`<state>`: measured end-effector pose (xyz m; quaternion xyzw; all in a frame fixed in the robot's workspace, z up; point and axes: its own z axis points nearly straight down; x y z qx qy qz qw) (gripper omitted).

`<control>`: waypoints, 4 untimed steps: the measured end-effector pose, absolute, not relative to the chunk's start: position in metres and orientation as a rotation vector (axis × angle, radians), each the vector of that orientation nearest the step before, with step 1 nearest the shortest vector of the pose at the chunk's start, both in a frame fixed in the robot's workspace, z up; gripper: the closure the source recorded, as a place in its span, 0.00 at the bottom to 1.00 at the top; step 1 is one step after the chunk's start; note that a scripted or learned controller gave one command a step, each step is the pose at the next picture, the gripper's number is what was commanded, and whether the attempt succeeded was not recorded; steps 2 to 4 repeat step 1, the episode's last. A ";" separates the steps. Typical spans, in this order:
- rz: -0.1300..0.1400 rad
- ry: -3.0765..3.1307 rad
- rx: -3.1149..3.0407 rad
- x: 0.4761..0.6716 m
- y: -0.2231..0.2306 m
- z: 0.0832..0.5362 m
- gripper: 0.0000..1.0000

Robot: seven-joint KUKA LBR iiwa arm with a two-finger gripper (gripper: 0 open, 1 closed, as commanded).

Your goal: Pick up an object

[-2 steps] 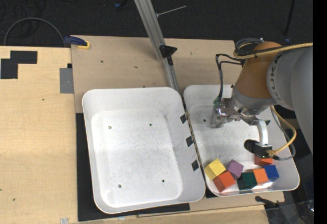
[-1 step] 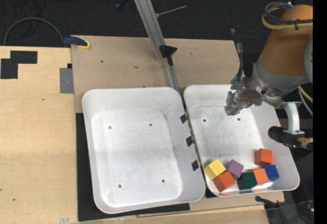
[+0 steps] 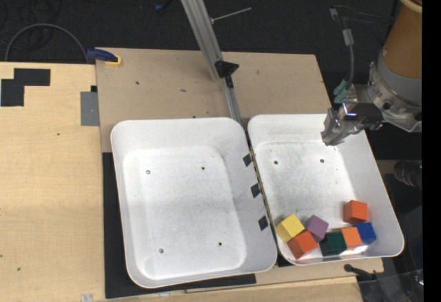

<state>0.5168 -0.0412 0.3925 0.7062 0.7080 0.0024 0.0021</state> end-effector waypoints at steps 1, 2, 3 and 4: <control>-0.004 2.231 2.219 0.519 0.018 0.363 1.00; -0.004 2.231 2.219 0.519 0.018 0.363 1.00; -0.004 2.231 2.219 0.519 0.018 0.363 1.00; -0.004 2.231 2.219 0.519 0.018 0.363 1.00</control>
